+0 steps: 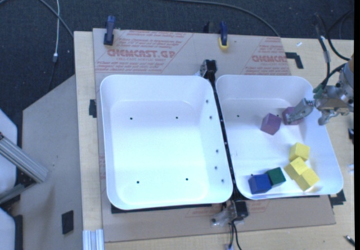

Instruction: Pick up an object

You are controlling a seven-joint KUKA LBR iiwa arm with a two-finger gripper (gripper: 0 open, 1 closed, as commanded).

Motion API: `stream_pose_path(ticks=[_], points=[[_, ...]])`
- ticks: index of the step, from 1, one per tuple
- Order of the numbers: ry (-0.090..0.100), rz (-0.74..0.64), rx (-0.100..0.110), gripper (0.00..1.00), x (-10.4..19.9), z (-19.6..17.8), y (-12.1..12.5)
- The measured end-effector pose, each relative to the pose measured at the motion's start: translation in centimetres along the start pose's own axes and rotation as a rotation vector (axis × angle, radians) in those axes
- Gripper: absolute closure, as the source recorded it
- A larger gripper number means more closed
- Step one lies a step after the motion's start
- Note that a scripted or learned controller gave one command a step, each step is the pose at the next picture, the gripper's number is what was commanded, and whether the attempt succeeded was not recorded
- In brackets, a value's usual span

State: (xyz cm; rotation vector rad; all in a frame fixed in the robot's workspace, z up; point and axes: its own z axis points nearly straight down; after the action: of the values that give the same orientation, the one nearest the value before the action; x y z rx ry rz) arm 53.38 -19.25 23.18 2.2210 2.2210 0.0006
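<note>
The purple block (270,123) sits tilted on the floor of the right bin (247,97), toward its far right part, and the gripper (296,113) hangs just beside it on the right; whether they touch I cannot tell, nor how the gripper is set. Nearer the front of that bin lie two yellow blocks (301,167), with a green block (276,176) and a blue block (259,183) touching each other. The left bin (107,131) stands alongside.
</note>
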Motion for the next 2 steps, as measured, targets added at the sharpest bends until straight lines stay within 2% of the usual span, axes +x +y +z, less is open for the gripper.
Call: stream_pose_path(ticks=[1,2], points=[[0.001,-0.003,0.002,0.00,0.6,14.7,5.9],[0.000,0.000,-0.001,1.00,0.5,13.3,5.8]])
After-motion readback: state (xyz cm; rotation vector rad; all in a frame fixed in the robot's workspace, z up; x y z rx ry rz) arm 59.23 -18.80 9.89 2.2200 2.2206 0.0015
